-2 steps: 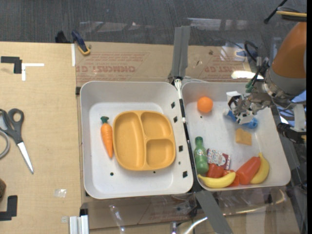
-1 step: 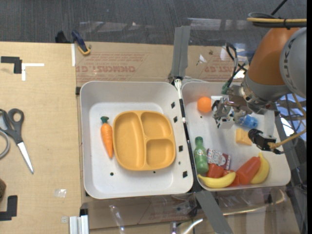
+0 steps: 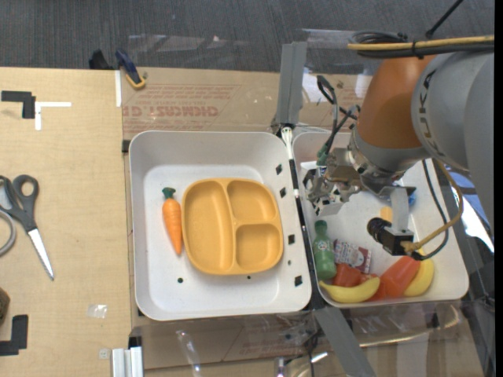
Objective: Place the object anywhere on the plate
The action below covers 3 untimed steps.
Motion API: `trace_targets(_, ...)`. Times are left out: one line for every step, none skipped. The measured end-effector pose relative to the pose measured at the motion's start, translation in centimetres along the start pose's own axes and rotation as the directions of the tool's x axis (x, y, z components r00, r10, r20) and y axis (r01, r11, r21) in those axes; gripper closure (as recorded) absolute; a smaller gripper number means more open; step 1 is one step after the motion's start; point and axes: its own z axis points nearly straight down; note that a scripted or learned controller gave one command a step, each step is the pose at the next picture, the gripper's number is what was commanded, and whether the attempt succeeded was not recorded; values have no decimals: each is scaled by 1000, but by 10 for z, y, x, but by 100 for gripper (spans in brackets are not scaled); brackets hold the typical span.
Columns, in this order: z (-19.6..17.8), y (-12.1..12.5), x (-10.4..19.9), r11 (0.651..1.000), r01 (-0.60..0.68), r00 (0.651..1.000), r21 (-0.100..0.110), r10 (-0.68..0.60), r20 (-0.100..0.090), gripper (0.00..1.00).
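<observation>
pincer [image 3: 324, 193] low over right bin [image 3: 449, 287], grip state unclear; carrot [image 3: 172, 219] beside plate [image 3: 233, 226]

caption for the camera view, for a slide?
Arm's gripper over the right bin of toy food; yellow plate and carrot in the left bin.

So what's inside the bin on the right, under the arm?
The right bin holds a banana, a green bottle, a red packet. The arm covers its far half.
</observation>
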Motion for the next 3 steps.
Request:
trace_targets(0,-13,86,978,207,978,0,-207,1,100)
trace_targets(31,-61,148,915,404,915,1,-404,1,100)
trace_targets(31,-61,148,915,404,915,0,-404,1,0)
